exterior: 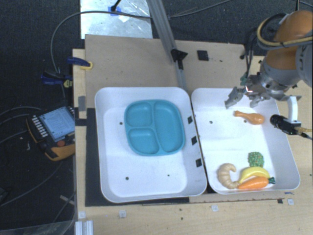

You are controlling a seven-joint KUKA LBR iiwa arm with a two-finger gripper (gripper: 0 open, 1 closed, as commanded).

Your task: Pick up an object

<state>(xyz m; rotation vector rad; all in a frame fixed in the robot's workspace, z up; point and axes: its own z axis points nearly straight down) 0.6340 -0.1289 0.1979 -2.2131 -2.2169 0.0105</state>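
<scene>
In the right bin (pixel 215 146), an orange-brown drumstick (pixel 249 116) lies near the far side. A green broccoli piece (pixel 255 158), a yellow banana (pixel 253 173), an orange carrot (pixel 253 183) and a tan croissant (pixel 226 175) are bunched at the near right corner. My gripper (pixel 245 100) hovers over the far part of this bin, just above and behind the drumstick. It is open, with its two fingers spread and nothing between them.
The left bin (pixel 112 170) holds a blue divided plate (pixel 154 127). A grey metal pole (pixel 164 26) slants across the bench behind the bins. Cables and a handheld device (pixel 54 129) lie off the bench at left.
</scene>
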